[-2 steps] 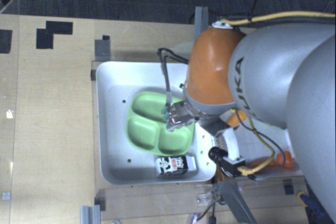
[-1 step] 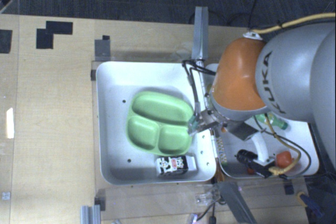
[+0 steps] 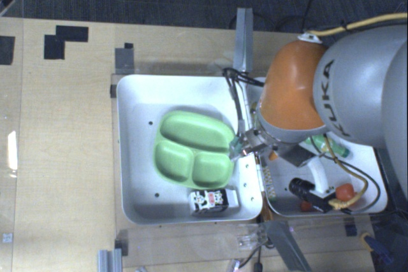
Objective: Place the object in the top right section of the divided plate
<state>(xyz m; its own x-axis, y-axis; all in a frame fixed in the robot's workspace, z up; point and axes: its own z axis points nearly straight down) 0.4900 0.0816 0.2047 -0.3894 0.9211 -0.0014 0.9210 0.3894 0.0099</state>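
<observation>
poised with the gripper (image 3: 245,146) at the right rim of the green divided plate (image 3: 191,146) in the left bin (image 3: 137,137).
reaching in from the right with the grey arm (image 3: 357,86), across the right bin (image 3: 280,200). cannot tell the gripper's state, spread or pinched. cannot say for sure which is the task's thing; likeliest a small black-and-white packet (image 3: 209,199), flat on the left bin's floor, just below the plate and apart from the gripper. also a red round thing (image 3: 345,190) low in the right bin.

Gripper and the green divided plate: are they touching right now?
Cannot tell. In the camera view the gripper sits over the right rim of the green divided plate, and the slanted look down hides any contact or gap.
</observation>
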